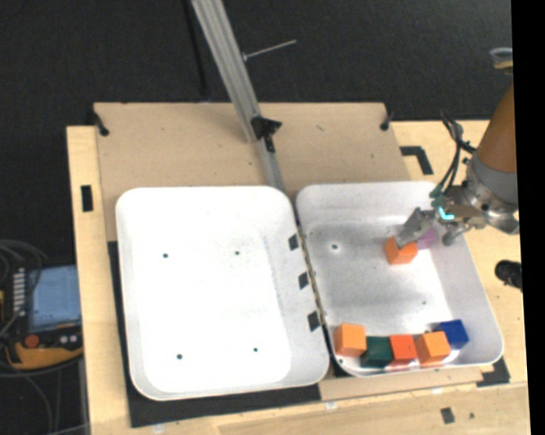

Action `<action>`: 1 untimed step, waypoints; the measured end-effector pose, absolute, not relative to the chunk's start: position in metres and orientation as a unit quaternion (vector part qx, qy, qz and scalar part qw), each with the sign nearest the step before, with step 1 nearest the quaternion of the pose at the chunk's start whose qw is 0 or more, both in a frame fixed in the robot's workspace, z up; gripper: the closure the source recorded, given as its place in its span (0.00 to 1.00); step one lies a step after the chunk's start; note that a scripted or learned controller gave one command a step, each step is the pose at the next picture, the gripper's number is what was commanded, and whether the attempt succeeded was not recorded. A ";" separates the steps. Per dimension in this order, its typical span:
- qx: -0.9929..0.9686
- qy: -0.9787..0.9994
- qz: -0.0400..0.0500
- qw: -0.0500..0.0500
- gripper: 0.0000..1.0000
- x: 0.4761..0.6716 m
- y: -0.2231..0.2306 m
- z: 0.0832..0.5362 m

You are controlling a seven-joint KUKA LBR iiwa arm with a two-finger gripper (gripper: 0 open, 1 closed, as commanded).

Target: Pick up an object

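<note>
My gripper (430, 234) hangs low over the upper right part of the right bin (371, 208), at the end of the arm coming in from the right. Its two fingers stand apart, so it is open. A small purple block (429, 240) lies between the fingers, and I cannot tell whether they touch it. An orange block (401, 251) sits just beyond the left fingertip (412, 228), to the lower left. A row of blocks lines the bin's front wall: orange (351, 338), dark green (377, 351), orange-red (403, 347), orange (432, 346) and blue (453, 332).
The left bin (212, 287) lies beside the right one, with a divider edge between them. A slanted metal pole (240, 87) rises behind the bins. Cables and a blue device (55, 298) sit off the bench at left.
</note>
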State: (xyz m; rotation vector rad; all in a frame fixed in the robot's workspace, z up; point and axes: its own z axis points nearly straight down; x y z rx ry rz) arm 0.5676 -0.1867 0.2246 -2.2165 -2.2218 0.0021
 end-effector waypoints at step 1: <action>-0.706 -0.708 -0.001 0.000 0.00 0.569 -0.186 0.227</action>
